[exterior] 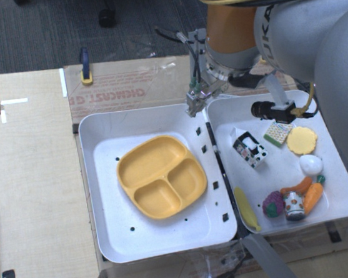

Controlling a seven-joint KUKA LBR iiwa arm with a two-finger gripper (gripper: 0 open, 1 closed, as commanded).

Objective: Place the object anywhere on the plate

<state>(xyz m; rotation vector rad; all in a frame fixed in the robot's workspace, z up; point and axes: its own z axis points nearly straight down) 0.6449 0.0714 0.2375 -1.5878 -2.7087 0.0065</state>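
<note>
Two shallow white bins sit side by side on my bench, the left bin point(99, 195) and the right bin point(341, 171). My gripper point(194, 101) hangs over the far end of the ridge where the bins meet, pointing down; its tip is small and cluttered from this angle, so I cannot tell how it is set, and I see nothing between its tips.

The yellow plastic plate point(161, 176) with three compartments lies in the middle of the left bin, nearer the camera and to the left of my gripper, well apart from it. All the loose things lie in the right bin: a small black-and-white carton point(249, 148) closest to my gripper, a pale green waffle-patterned block point(278, 133), a round yellow disc point(302, 140), a white egg point(310, 165), an orange carrot point(313, 195), a small tin can point(293, 205), a purple grape cluster point(272, 204) and a yellow banana-like piece point(245, 208) along the bin's left wall.

My arm point(312, 36) comes in from the right, its orange band point(240, 7) above the wrist, bent steeply down toward the bins' far edge.
</note>
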